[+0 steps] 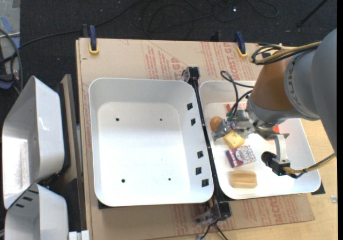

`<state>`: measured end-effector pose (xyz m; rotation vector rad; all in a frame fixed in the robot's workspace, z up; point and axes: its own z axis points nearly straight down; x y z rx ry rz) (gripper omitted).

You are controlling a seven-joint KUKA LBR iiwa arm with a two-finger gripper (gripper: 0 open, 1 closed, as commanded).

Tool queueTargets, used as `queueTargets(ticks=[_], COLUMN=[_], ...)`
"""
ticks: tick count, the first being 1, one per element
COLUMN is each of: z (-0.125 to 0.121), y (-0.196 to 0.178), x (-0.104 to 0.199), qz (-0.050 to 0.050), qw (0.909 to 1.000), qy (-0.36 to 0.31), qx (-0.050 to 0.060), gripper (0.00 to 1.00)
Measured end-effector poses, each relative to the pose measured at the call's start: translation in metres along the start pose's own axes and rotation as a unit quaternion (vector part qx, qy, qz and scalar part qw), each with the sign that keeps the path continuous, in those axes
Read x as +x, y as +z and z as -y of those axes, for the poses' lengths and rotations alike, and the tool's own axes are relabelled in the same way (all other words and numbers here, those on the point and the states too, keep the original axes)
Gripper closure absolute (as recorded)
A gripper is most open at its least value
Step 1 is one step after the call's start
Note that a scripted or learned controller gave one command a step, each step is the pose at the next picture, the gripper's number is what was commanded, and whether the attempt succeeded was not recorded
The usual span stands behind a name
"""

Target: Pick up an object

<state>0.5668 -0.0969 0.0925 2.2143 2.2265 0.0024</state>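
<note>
Cardboard sheeting [161, 54] is covering the bench, clamped at the back edge, with dark floor and loose cables running behind it. 2 shallow white bins are sitting side by side on it: the left bin [107, 99] and the right bin [308, 177].

Candidate objects are all lying in the right bin: a small brown round piece [215, 122] near the divider, a pale yellow block [234, 140] just beside it, a purple-and-white packet [240, 155] just below the block, and a tan oblong piece [243, 180] near the front wall.

The arm [300, 81] is reaching in from the right, its orange band [269, 86] sitting over the right bin. The gripper [231, 126] is hanging low, just above or touching the yellow block; which, I cannot tell. Whether the pincer is open or closed cannot be told either, since the wrist is hiding it.

Progress, as judged: the approach is looking done, with the tool down among the objects. No object is showing clearly lifted off the bin floor, so grasp and lift are both counting as not yet done.
</note>
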Motion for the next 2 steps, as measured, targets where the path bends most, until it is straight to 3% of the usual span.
queueTargets(ticks=[1,2], z=[0.001,0.055], y=[-0.010,-0.105], x=[-0.002,0.062], qz=[0.000,-0.001], qw=[1.0000,1.0000], qy=[0.003,-0.001], qx=[0.001,-0.001], gripper=[1.00,1.00])
